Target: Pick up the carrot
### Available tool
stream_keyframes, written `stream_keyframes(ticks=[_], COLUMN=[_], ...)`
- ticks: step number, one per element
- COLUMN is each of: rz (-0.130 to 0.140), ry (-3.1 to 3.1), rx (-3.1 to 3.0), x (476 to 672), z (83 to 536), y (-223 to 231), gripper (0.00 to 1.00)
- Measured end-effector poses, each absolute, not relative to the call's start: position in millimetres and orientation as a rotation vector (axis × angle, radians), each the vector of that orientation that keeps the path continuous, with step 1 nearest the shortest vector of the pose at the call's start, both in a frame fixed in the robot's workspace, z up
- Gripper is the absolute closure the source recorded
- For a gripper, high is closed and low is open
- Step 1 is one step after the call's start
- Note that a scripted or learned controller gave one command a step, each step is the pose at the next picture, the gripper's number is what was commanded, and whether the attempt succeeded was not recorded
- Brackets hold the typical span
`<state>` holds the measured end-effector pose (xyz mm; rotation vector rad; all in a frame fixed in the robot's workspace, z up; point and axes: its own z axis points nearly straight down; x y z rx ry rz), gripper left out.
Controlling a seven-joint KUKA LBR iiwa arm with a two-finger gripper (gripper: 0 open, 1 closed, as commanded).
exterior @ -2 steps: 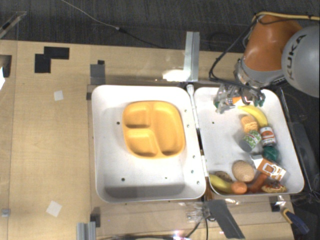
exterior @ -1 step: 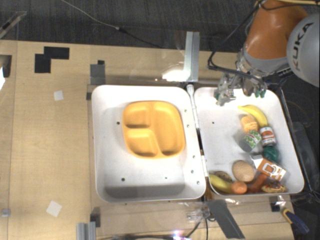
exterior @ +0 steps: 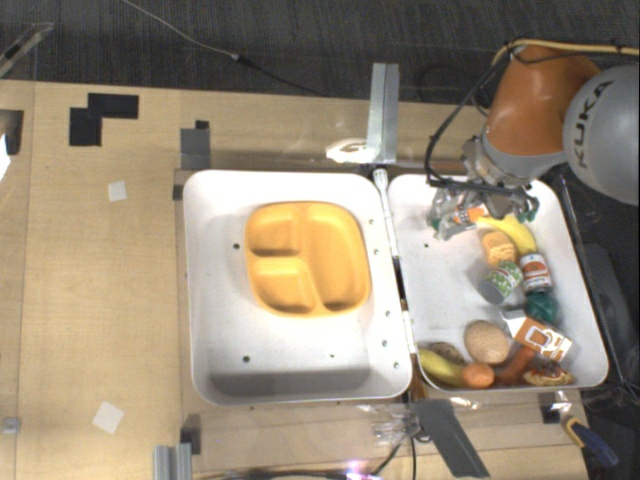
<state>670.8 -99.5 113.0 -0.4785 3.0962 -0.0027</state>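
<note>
Hand point(exterior: 478, 211) at right bin's far end; grip state unclear.
Carrot point(exterior: 512, 366) wedged among near-corner clutter: neighbours could get grabbed instead.

Bright, even light — slightly soft

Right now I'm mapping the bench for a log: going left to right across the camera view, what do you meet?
Left white bin → yellow divided plate → right white bin → gripper and the heap of toy food, with the KUKA arm above.

"KUKA" lettering on the grey arm point(exterior: 600, 138).
</note>
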Motion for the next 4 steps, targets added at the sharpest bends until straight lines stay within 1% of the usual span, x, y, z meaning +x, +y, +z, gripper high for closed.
stream_keyframes(ticks=[1, 2, 3, 4], rz=[-0.003, 0.002, 0.000, 0.002], ry=[3.122, 3.130, 3.127, 3.110], rx=[0.102, -0.196, 0.089, 0.315], x=[672.1, 649.7, 672.2, 663.1], z=[217.3, 125.7, 91.5, 151.9], y=[-135.8, -108.5, -131.9, -103.3], gripper=[1.00, 1.00, 1.00, 1.00])
